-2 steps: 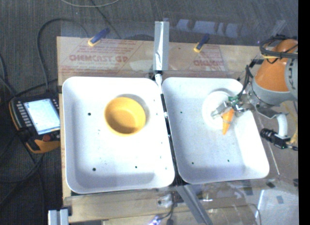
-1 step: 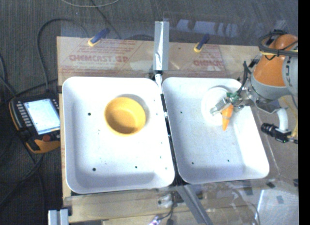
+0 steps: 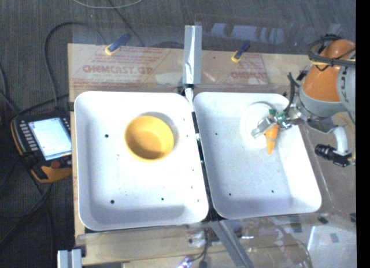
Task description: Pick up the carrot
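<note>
White plastic walls frame the two shallow bins, and from where I stand the near stretch of the right bin (image 3: 260, 197) lies bare, giving plenty of room to lift and swing. Further in, the carrot (image 3: 270, 140) lies in that bin's far right part, its orange tip pointing toward me and its green top up against the gripper (image 3: 276, 121). It looks like a small toy carrot, light and stiff, probably smooth enough to slip; I would take it across the thick upper end rather than the taper. Whether the claw is apart, together or clamped on the carrot, I cannot tell. The bin's right wall is near, so sideways room there is tight. In the left bin (image 3: 98, 197) sits a yellow bowl (image 3: 150, 137), well apart
</note>
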`<state>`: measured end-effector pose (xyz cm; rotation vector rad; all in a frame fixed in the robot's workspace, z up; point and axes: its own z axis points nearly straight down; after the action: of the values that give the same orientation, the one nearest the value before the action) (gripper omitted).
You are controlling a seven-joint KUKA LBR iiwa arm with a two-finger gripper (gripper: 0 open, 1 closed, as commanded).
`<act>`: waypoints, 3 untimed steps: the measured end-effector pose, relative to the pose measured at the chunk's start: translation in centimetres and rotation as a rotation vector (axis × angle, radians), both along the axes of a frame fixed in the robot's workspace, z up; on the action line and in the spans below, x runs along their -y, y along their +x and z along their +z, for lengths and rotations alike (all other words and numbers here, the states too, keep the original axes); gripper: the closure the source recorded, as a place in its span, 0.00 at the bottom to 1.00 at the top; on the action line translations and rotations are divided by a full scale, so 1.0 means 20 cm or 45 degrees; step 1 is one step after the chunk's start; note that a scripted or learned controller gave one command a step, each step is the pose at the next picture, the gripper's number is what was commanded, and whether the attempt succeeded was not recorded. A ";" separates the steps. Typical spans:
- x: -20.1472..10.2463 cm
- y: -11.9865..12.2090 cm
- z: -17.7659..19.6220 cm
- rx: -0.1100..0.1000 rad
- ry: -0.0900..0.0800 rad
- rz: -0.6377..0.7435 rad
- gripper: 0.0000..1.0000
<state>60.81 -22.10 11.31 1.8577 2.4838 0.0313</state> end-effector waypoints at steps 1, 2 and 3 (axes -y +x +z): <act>0.01 0.03 0.00 -0.006 -0.005 0.088 0.00; 0.02 0.08 -0.01 -0.010 -0.014 0.211 0.00; 0.01 0.08 0.02 -0.013 -0.014 0.215 1.00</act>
<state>62.35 -22.25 11.73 1.6432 2.6350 0.0132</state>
